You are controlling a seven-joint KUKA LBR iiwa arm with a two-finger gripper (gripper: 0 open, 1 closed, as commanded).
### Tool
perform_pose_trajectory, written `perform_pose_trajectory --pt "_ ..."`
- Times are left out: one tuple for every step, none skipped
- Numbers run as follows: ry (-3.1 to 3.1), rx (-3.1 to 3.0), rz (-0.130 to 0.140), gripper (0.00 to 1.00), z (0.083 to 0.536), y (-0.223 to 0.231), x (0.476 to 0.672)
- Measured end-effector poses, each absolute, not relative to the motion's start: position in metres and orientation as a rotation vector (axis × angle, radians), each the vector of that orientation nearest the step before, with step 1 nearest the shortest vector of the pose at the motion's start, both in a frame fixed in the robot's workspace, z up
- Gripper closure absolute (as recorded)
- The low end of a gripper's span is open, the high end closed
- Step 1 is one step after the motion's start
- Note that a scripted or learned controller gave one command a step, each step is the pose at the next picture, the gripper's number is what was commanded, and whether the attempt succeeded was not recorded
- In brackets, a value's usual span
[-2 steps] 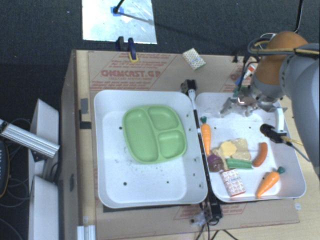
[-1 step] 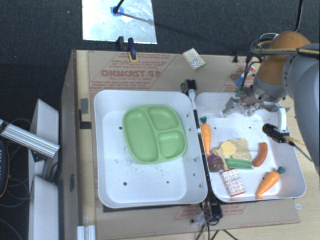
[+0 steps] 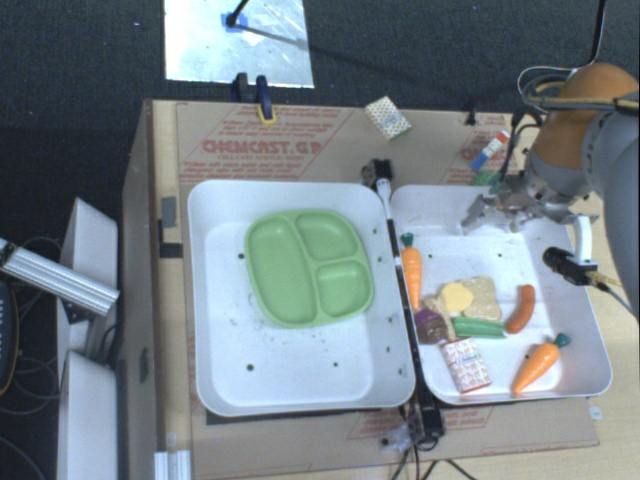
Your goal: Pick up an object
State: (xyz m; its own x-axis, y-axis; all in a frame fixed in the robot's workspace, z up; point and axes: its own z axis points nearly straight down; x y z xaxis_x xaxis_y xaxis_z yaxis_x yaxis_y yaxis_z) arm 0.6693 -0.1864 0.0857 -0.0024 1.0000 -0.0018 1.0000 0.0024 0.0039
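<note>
The right bin [image 3: 592, 353] holds several toy foods. An orange carrot [image 3: 411, 268] lies along the divider, and another carrot [image 3: 535, 365] rests at the front right. Between them are a red-brown sausage [image 3: 521, 308], a yellow piece [image 3: 457, 297] on a pale bread slice [image 3: 484, 290], a green bean [image 3: 478, 327], a purple piece [image 3: 432, 322] and a small red-and-white box [image 3: 466, 364]. My gripper [image 3: 497, 211] hangs over the back of the right bin, apart from all the foods, with nothing visibly in it.
The left bin [image 3: 205, 298] carries a green divided plate [image 3: 308, 267]. A small patterned block [image 3: 387, 117] and a coloured packet [image 3: 488, 153] lie on the bench behind the bins. A black fitting [image 3: 568, 264] juts over the right bin's right rim.
</note>
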Motion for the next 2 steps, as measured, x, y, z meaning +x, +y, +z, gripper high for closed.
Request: perform_pose_trajectory --pt "2.224 2.215 0.003 0.00 0.085 -0.166 0.669" --pt "2.225 2.215 0.002 0.00 0.085 -0.146 0.669"
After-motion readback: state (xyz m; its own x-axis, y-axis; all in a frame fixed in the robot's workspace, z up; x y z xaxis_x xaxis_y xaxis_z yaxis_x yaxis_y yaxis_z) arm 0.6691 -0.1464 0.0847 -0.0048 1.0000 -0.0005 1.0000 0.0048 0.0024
